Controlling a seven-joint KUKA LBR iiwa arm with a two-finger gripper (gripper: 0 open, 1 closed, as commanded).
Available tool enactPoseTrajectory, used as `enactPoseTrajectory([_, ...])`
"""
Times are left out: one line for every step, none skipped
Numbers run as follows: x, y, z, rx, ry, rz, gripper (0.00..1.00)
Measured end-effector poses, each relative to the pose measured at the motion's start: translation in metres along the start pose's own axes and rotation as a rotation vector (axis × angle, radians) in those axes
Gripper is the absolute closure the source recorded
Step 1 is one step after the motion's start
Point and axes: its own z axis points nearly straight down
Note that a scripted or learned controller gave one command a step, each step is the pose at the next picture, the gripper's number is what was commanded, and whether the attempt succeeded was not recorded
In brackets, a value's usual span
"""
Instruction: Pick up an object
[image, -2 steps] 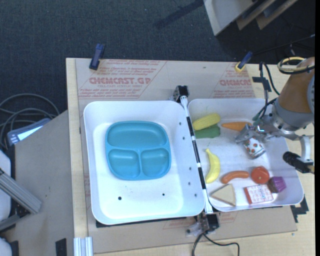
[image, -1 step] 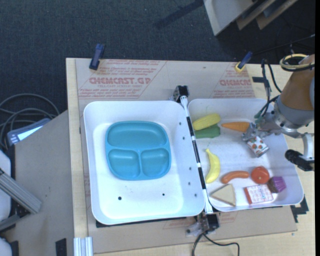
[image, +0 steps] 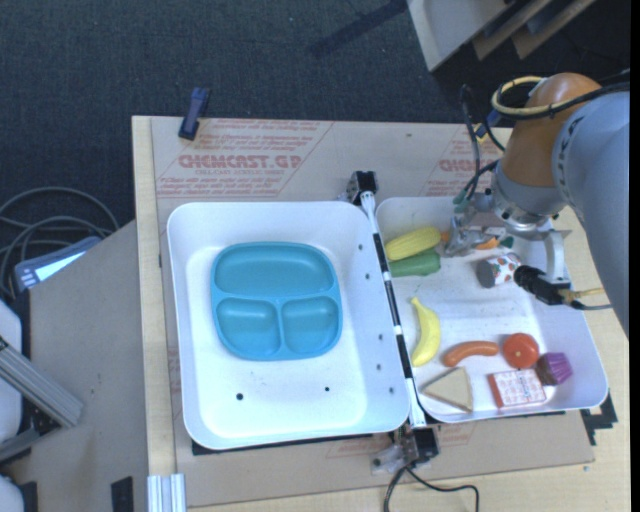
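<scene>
the sandwich wedge (image: 449, 389) lies at the right bin's (image: 590, 345) front edge; the gripper (image: 470, 236) hangs beside the corn (image: 413, 242), grip state impossible to tell.

Count, by kind:
White bins: 2, left bin (image: 190, 300) and right bin (image: 580, 345).
Blue divided tray (image: 276, 300): 1, 3 compartments, in left bin.
Right bin, toy food approx 8 pcs: corn cob (image: 413, 242) 1; green veg (image: 414, 264) 1; banana (image: 427, 331) 1; sausage (image: 469, 352) 1; tomato (image: 520, 350) 1; sandwich wedge (image: 449, 390) 1; red-white packet (image: 518, 388) 1; purple item (image: 556, 368) 1.
Arm (image: 560, 140): 1.
</scene>
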Motion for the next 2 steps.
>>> enactPoseTrajectory([-0.0511,-0.0221,-0.0468,-0.009,-0.004,0.001,1.00])
enactPoseTrajectory([-0.0505,-0.0222,-0.0464,-0.008,-0.004,0.000,0.00])
